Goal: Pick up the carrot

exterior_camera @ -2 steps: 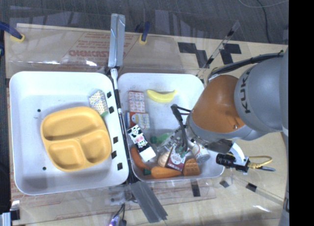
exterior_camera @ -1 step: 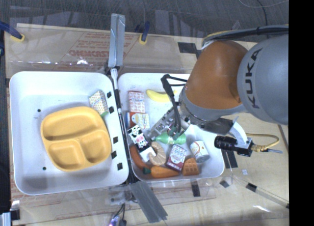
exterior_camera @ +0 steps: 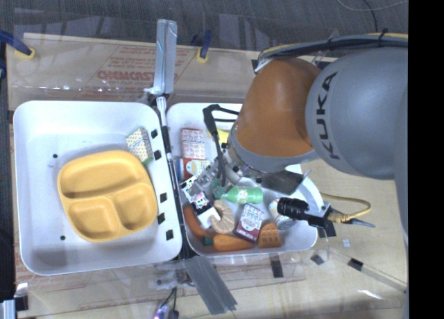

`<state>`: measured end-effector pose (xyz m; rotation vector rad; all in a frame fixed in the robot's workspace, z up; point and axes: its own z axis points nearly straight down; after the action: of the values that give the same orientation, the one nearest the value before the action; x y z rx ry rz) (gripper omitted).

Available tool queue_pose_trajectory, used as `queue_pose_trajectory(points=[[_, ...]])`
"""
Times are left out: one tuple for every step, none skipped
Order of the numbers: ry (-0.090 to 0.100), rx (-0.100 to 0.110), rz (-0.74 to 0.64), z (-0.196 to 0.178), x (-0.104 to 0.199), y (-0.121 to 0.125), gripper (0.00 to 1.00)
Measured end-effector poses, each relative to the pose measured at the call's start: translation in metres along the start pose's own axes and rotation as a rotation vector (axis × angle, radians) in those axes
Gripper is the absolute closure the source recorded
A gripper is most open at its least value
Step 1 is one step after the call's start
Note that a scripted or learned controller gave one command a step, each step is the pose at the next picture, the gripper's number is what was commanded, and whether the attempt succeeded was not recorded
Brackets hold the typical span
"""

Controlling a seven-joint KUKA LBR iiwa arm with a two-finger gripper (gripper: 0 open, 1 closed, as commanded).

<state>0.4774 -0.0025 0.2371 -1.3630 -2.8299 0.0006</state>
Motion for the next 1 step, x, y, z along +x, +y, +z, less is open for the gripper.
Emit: queue_pose_trajectory(points=[[0.000,0.000,0.000,0.0000,-0.0001,-0.0001,0.00]])
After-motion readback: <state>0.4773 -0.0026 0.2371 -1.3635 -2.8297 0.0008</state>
